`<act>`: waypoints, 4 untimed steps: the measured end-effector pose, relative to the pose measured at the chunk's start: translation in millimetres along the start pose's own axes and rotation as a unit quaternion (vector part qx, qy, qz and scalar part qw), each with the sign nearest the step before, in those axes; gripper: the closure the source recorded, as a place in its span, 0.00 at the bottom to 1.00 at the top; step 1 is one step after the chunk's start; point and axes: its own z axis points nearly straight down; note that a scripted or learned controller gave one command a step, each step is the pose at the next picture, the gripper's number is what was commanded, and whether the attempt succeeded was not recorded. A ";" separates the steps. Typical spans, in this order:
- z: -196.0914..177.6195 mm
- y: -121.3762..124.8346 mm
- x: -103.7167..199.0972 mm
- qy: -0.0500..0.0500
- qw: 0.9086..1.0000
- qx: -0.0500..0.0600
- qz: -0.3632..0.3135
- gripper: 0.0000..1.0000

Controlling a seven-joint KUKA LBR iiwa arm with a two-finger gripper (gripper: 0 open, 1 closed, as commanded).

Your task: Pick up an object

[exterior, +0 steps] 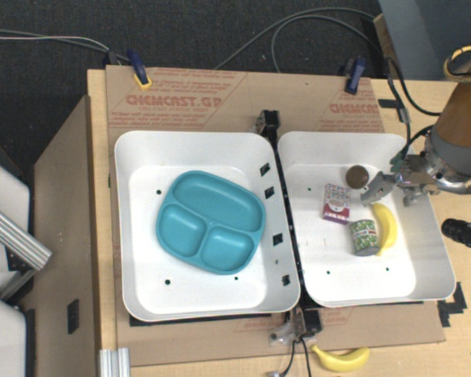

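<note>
Both white bins [133, 234] look like smooth, slightly glossy plastic, same deal with the teal divided plate [210, 221]. The counter [220, 93] is matt brown cardboard-looking board. The gripper [386, 185] looks like dull grey metal.

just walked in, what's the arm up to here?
The KUKA arm reaches in from the right over the right bin, its tool low near the top of the clutter. Nothing is visibly held. In that bin sit a brown round object, a small pink-and-white packet, a green can and a banana lying against the can. The left bin holds a teal divided plate. Looks like a pick attempt in progress, no grasp yet.
</note>
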 end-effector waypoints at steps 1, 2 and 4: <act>-7.4 3.3 0.4 -0.002 1.000 -0.007 -0.002 0.00; 50.8 -4.5 5.8 -0.001 1.000 -0.004 -0.002 0.00; 86.7 -3.1 6.6 -0.001 1.000 -0.007 -0.002 1.00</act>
